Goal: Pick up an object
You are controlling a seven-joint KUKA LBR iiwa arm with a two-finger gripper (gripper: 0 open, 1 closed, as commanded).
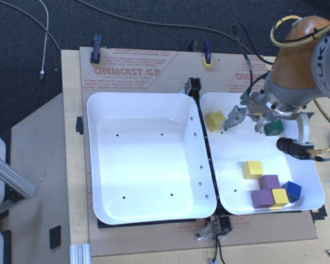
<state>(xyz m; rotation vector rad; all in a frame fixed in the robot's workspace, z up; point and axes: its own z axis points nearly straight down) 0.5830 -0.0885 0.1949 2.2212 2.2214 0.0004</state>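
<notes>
My gripper hangs over the back part of the right bin, open, with nothing between its fingers. A yellow block lies just left of the left fingertip, near the bin's left wall. A green block sits just right of the right fingertip, partly under the wrist. Toward the front right of this bin lie another yellow block, two purple blocks, a small yellow block and a blue block.
The left bin stands beside the right one, sharing a raised rim in the middle. A black cable part hangs from the arm over the right bin's right side. Blue clamps hold the board at the back.
</notes>
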